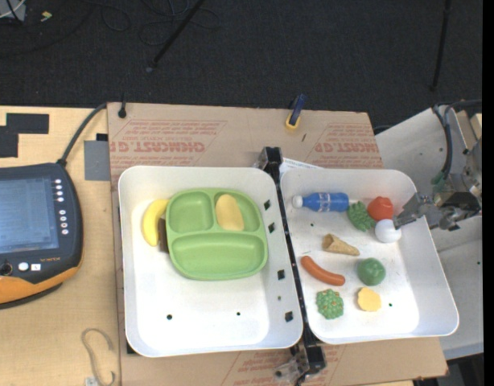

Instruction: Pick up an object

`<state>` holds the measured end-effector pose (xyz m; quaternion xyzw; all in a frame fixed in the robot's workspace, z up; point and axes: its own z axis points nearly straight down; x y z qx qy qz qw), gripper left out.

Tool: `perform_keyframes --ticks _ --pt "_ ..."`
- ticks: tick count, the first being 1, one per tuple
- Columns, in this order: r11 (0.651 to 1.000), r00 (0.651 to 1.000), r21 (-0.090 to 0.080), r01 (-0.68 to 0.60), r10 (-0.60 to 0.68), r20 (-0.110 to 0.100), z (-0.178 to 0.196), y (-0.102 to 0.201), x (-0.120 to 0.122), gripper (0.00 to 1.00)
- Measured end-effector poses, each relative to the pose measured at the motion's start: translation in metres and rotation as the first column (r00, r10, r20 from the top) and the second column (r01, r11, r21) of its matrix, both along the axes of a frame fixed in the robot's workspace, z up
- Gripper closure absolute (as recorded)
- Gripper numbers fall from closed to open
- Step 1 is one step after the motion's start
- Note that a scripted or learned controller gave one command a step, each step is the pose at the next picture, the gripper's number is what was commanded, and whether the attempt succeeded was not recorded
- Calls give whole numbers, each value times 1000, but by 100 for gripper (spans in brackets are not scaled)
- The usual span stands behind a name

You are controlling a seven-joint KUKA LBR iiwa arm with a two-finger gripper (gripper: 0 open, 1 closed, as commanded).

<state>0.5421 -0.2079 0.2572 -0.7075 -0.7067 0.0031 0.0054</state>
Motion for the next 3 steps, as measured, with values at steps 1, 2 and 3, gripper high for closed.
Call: perform_keyframes --ticks 1,2,3 --pt "1000 1000 -3 -1 1 11 6 0 2 0" --pt "1000 1000 -1 -3 3 5 -39 2 7 0" --pt "1000 1000 0 -2 2 4 -102 3 11 0"
